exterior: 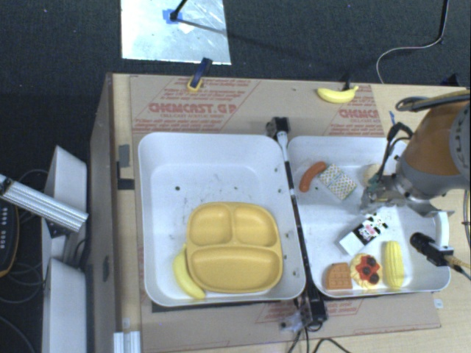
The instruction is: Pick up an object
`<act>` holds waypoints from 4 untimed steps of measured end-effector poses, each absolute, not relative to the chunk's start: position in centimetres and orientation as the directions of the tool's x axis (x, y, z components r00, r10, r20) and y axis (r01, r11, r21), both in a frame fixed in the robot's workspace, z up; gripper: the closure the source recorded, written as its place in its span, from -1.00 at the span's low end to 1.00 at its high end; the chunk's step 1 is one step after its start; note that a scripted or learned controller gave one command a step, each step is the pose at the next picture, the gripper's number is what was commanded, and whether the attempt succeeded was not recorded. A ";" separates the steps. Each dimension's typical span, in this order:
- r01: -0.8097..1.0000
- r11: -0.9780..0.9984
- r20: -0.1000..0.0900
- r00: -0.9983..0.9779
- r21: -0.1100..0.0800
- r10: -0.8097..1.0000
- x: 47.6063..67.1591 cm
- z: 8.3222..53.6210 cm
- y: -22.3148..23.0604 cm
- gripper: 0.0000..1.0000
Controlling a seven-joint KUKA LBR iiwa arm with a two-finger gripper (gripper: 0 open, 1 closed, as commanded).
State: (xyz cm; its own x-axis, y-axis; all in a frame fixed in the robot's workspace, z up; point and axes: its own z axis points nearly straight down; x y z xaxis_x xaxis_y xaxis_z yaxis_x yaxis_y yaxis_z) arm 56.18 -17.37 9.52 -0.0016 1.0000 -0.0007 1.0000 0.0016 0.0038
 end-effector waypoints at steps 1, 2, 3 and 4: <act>1.000 0.002 -0.001 -0.002 0.004 1.000 56.2 9.5 -17.4 -1.00; 1.000 0.000 0.000 0.000 0.001 1.000 51.0 8.4 -18.3 -1.00; 1.000 0.001 -0.001 -0.001 0.004 1.000 51.1 9.5 -18.3 1.00; 1.000 0.004 -0.002 -0.004 0.006 1.000 53.6 22.9 -16.1 1.00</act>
